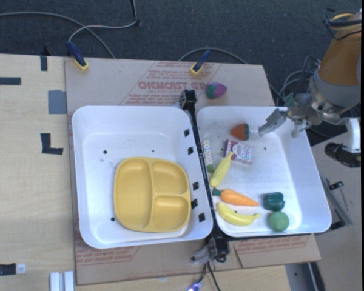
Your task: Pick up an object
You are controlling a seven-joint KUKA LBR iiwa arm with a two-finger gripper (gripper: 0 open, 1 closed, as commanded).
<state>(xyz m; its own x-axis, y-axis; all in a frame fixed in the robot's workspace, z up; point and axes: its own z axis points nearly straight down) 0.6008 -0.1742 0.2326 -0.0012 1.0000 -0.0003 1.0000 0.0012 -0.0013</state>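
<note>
The right bin (303, 180) holds several toy foods. A red-orange piece with a green top (239, 131) lies at the back, and a small red and white carton (239, 152) sits in front of it. A yellow corn-like piece (220, 170), a carrot (238, 197), a banana (236, 216), a dark green pepper (273, 200) and a green ball (278, 221) fill the front. My gripper (284, 126) hovers over the bin's back right corner, to the right of the red-orange piece. It is open and nothing is between its fingers.
The left bin (97, 132) holds a yellow divided plate (151, 194). A purple and green toy (216, 90) lies on the cardboard behind the bins. Black clips line the wall between the bins (196, 156). A small packet (206, 151) leans by that wall.
</note>
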